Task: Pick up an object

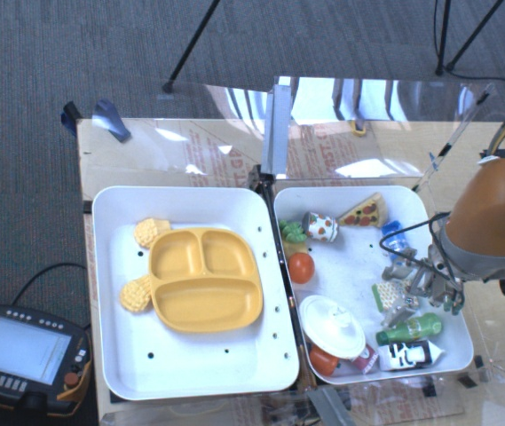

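- Gripper (405, 295) low in the right bin (351, 257), reaching in from the right edge, over small clutter; open or shut: cannot tell, metal parts blur together.
- Directly under/beside it: a pale green-white object (388, 294), identity unclear.
- Just below: green bottle (409, 329) lying on its side, nearest clear candidate. Likely light, stiff plastic, smooth and round, so prone to roll or slip; best pinched across the body mid-length.
- Next to bottle: black-and-white carton (409, 355).
- Farther: white lidded bowl (332, 325), tomato (301, 267), pizza slice (362, 212).
- Left bin (114, 229): yellow divided plate (206, 279).
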`<state>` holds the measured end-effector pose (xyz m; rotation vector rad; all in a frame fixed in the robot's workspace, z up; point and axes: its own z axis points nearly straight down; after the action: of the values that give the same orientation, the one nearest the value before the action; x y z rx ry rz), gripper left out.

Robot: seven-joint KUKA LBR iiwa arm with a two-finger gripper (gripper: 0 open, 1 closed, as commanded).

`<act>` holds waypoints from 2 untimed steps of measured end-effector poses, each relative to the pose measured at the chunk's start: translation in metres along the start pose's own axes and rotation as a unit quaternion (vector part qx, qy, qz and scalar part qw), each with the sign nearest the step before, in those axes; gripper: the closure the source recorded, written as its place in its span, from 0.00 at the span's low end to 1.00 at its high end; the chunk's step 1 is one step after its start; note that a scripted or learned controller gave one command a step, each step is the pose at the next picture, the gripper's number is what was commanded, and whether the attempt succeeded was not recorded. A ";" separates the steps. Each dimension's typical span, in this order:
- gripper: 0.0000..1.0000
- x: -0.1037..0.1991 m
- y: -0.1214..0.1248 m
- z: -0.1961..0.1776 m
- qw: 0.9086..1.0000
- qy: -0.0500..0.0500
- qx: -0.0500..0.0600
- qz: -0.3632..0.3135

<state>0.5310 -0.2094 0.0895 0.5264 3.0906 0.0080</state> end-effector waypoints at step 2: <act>0.00 -0.045 0.037 0.002 0.999 0.002 0.002 0.041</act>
<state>0.5859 -0.1891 0.0879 0.6539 3.0707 0.0018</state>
